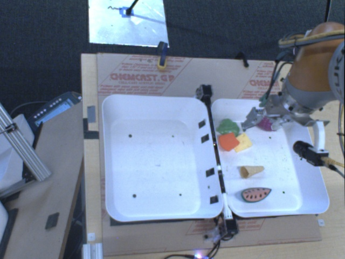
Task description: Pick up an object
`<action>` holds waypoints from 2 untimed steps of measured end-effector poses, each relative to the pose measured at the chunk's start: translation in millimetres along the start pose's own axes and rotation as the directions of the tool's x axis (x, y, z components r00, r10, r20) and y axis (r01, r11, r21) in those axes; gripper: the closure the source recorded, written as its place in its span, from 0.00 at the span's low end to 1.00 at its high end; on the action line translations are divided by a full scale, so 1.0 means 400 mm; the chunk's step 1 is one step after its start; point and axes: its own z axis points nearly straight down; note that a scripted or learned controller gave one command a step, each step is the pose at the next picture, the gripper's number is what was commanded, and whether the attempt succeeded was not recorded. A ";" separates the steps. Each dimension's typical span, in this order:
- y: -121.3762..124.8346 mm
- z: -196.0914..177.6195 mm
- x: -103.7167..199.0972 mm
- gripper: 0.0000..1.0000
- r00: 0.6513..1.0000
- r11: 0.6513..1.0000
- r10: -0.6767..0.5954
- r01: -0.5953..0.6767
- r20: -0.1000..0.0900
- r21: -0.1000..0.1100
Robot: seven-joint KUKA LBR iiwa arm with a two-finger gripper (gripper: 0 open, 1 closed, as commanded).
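My gripper (263,123) hangs over the far part of the right bin (310,190), and a small magenta object (266,124) shows between its two grey fingers. The fingers are closed against it on both sides. Left of the gripper lie a green toy (228,126), an orange-red piece (228,141) and a yellow piece (244,142), bunched together near the divider. A tan ice-cream cone (251,171) lies mid-bin. A watermelon slice (255,194) rests near the front rim.
The left bin (110,161) sits beside the right one, joined by black clips along the divider (211,155). A black cable part (308,153) hangs off the arm at the right bin's right side. A yellow clamp (162,63) stands behind the bins.
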 end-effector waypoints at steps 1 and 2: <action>-0.049 0.357 -0.007 0.00 1.000 1.000 0.003 -0.003 -0.001 0.008; 0.087 0.338 0.008 0.00 1.000 1.000 -0.003 0.003 0.001 -0.003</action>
